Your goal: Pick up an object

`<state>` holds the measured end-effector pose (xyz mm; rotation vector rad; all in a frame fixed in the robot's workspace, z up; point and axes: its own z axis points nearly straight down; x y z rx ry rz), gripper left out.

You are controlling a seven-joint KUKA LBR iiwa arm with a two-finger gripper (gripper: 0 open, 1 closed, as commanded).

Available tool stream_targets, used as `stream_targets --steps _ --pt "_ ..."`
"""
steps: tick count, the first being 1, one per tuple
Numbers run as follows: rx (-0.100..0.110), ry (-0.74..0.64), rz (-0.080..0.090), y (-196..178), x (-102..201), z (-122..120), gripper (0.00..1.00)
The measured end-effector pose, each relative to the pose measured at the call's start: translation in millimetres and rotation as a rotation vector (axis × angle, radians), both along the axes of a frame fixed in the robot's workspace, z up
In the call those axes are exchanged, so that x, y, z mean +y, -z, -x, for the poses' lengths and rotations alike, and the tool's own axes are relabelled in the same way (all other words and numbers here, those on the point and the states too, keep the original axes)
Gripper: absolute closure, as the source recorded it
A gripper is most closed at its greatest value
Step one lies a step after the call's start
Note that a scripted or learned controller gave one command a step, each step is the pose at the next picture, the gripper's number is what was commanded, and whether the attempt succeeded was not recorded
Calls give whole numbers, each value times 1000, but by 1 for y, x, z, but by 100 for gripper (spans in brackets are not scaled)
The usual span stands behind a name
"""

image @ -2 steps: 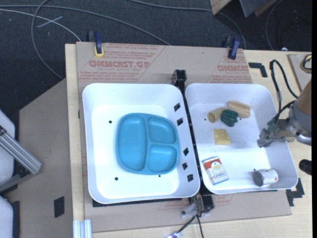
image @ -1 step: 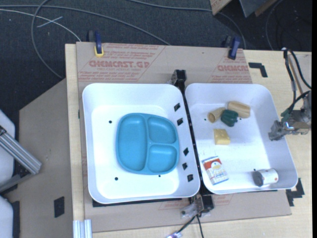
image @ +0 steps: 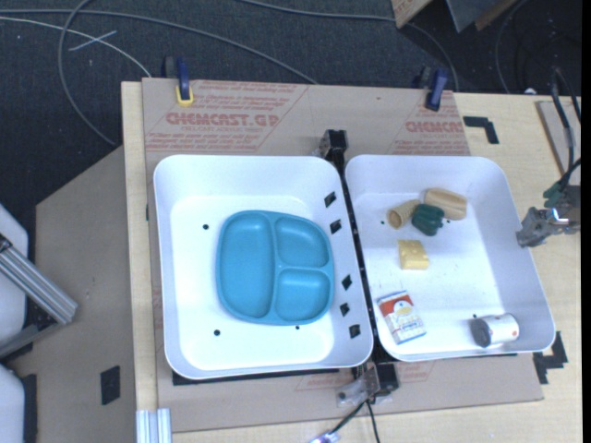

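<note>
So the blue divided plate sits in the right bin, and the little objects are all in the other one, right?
Not quite. The camera view shows the blue divided plate in the left bin, not the right one. The little objects are indeed all in the other bin, the right bin: the yellow block, the green piece and the rest.

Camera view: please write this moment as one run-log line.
gripper: at right bin right rim, holding nothing | right bin: green object, yellow block, red-and-white box | left bin: blue divided plate
</note>
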<state>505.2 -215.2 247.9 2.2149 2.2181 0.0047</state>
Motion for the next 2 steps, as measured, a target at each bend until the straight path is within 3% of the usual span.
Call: stream_targets --steps 1,2 --pt "4 -6 -4 -6 53 -13 100" --pt "10 -5 -7 2 114 -10 100"
